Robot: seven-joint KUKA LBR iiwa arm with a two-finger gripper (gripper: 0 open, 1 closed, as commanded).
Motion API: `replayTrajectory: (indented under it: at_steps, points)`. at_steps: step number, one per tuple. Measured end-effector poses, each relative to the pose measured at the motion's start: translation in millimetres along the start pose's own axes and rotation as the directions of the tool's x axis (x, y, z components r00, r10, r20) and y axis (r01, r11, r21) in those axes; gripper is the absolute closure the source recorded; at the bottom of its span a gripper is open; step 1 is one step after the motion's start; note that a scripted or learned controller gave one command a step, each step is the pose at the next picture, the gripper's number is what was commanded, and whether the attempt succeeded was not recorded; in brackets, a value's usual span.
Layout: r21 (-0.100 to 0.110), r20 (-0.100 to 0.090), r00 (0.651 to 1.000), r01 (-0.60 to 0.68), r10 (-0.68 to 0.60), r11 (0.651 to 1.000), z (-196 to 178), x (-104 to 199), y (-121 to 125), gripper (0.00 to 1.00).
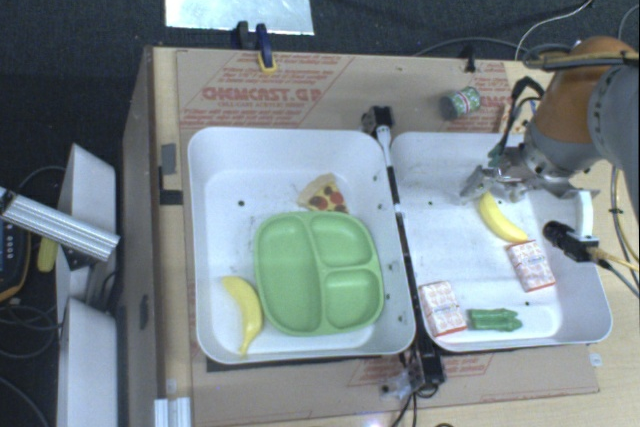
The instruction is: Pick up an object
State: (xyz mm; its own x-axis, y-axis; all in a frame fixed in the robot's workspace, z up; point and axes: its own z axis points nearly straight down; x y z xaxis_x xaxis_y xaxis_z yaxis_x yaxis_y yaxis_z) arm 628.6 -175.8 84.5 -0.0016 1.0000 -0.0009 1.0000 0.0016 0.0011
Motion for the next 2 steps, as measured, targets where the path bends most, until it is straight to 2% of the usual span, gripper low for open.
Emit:
replayTrajectory:
  at_steps: [1, 2]
  points:
    - [-0.004, 0.001, 1.000, 0.001, -0.001, 1.000, -11.4, 0.0, 1.3, 1.00]
    - [-0.004, -0.002, 1.000, 0.003, -0.003, 1.000, -66.3, 64.3, 32.3, 1.00]
